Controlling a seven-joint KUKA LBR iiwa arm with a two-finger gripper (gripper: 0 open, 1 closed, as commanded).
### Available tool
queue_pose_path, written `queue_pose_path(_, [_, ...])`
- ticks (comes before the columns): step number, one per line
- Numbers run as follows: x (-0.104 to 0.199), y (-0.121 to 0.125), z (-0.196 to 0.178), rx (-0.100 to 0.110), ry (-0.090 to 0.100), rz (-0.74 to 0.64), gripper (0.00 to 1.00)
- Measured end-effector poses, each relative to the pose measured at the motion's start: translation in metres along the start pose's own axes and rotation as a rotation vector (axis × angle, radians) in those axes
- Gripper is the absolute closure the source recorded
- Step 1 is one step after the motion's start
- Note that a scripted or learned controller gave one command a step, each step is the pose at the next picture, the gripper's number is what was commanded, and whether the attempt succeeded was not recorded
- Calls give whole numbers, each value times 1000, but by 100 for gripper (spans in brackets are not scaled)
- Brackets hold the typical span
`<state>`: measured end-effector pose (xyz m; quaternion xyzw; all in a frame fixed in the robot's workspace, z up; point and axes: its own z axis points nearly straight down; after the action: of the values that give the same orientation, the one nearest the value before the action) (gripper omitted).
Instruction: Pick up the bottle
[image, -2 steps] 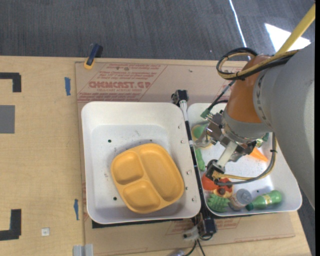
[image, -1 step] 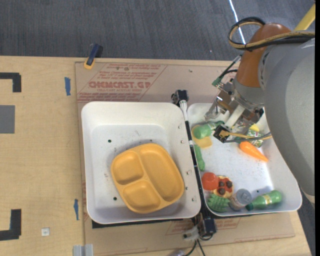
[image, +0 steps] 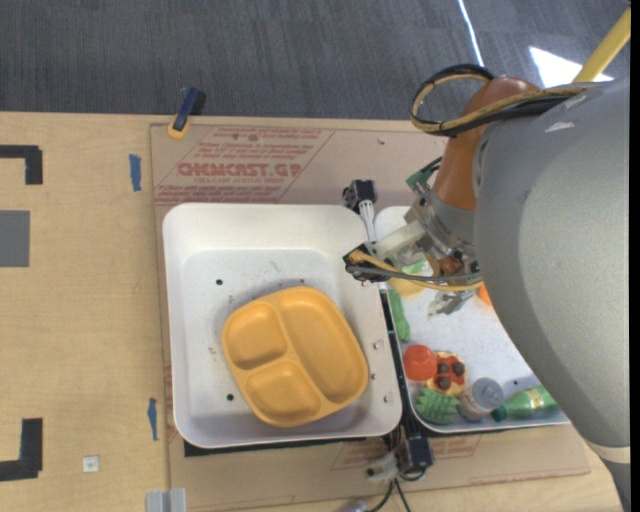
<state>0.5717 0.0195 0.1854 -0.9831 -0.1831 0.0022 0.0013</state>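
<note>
Your hand (image: 425, 255) sits upper right; grip state cannot be told. The bottle (image: 515, 402) lies toward lower right (long axis roughly left-right).

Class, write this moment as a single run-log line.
arm: over right bin | gripper: near bins' divider | bottle: lying in right bin's near corner, not held | yellow plate: left bin

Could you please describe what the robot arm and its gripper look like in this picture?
The arm is bulky, rounded and grey, with an orange band above the wrist. Black and yellow cables loop over it. The gripper is a cluster of metal, black and white parts with thin wires.
</note>
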Motion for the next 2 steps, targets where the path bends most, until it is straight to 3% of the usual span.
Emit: queue_pose_path(2, [-68,-82,2,1,0,66,0])
